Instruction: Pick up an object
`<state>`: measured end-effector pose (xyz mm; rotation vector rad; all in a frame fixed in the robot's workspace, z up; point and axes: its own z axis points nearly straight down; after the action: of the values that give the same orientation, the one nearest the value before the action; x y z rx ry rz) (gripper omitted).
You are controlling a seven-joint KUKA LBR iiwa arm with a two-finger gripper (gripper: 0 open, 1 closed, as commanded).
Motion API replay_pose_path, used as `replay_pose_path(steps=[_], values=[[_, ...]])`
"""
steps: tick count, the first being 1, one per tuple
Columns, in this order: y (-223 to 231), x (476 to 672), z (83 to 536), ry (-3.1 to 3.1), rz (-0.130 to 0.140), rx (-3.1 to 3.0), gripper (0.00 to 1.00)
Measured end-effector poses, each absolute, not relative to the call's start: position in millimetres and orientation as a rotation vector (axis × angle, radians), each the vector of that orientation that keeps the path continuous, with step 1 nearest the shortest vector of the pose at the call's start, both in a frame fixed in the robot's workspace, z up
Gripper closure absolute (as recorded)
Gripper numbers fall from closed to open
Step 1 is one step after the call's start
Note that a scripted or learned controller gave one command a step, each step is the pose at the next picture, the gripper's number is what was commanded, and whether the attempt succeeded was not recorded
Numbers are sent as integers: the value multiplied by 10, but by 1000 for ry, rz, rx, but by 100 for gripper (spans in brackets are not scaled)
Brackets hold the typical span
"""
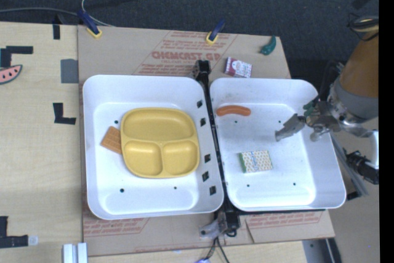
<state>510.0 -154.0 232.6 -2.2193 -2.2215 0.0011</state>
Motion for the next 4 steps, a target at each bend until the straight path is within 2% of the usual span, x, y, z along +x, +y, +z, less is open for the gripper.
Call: replay_pose_path(steps=[1,2,3,4], values=[[-1518,4890,1093,-2219,2,-2218,0],[-1010,5280,864,-2227,-6,-2222,0],[-1038,5977,863,-2227,-5,-2223,0],[-1045,5972,959,-2227,-2,-2224,100]])
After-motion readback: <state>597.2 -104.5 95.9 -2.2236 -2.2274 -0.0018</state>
